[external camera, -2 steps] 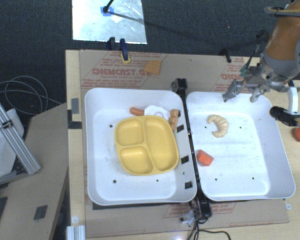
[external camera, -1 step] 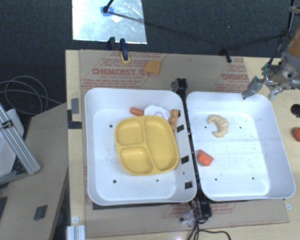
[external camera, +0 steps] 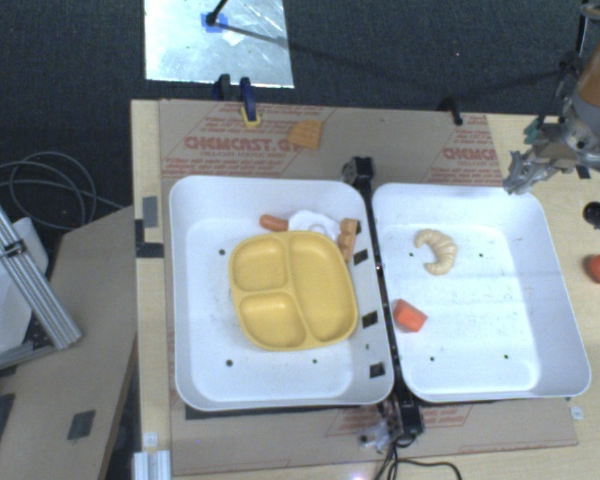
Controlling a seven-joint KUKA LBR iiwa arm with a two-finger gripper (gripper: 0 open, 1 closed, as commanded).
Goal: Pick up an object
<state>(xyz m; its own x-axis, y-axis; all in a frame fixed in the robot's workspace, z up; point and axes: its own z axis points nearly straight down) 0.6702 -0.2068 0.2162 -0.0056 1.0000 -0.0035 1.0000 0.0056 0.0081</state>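
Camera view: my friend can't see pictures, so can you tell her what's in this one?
A grey robot arm's gripper hovers by the far right corner of the right shallow white bin, which holds a pale curved croissant toy and a small orange-red block. The left shallow white bin holds a yellow plastic divided tray.

- My gripper [external camera: 525, 173] hangs behind the right bin's [external camera: 555, 288] far corner.
- In that bin: croissant [external camera: 436, 249] behind carrot piece [external camera: 410, 315].
- Left bin [external camera: 195, 298] holds a divided tray [external camera: 290, 290].
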